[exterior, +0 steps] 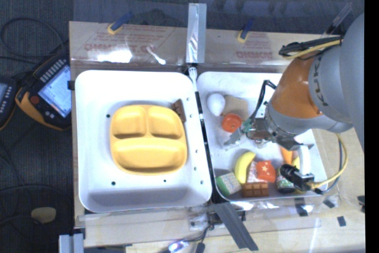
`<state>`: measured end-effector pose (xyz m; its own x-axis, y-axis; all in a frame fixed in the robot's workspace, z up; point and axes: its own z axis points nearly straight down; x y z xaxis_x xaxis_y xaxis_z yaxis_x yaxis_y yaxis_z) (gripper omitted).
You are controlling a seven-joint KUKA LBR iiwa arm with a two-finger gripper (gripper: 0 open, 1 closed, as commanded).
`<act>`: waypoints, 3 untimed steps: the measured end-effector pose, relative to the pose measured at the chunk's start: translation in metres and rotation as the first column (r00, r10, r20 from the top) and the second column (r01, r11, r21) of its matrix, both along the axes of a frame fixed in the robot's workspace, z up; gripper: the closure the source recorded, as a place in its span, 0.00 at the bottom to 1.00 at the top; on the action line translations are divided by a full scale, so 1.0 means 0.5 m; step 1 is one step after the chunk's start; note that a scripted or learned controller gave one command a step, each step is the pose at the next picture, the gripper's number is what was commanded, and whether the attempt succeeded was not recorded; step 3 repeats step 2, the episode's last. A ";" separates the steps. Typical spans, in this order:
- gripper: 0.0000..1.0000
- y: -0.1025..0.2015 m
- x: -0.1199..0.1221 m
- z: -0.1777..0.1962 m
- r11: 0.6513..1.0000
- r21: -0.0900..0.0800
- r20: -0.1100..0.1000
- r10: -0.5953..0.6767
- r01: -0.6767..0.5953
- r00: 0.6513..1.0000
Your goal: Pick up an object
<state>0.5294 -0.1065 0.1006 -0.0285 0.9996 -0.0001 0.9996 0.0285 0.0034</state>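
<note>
Left bin (pixel 89 186): yellow divided tray (pixel 148 139). Right bin (pixel 260 81): white egg (pixel 215 104), red tomato (pixel 231 122), banana (pixel 243 166), brown block (pixel 255 189). Gripper (pixel 251 131) above; finger state unreadable.

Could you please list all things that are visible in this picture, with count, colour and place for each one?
white bins: 2, white, side by side on the bench
divided tray: 1, yellow, middle of the left bin
egg: 1, white, upper left of the right bin
tomato: 1, orange-red, right bin, below the egg
banana: 1, yellow, lower part of the right bin
brown block: 1, brown, front edge of the right bin
handheld controller: 1, orange and black, on the floor left of the bench
clips: 2, blue and yellow, far edge of the bench
arm: 1, grey with an orange band, over the right bin
gripper: 1, dark, right of the tomato
</note>
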 end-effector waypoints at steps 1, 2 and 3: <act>0.00 -0.011 0.151 -0.023 0.971 -0.005 0.002 0.237 -0.237 0.971; 1.00 -0.011 0.153 -0.002 0.971 -0.008 0.005 0.238 -0.238 0.971; 1.00 -0.011 0.153 -0.002 0.971 -0.008 0.005 0.238 -0.238 0.971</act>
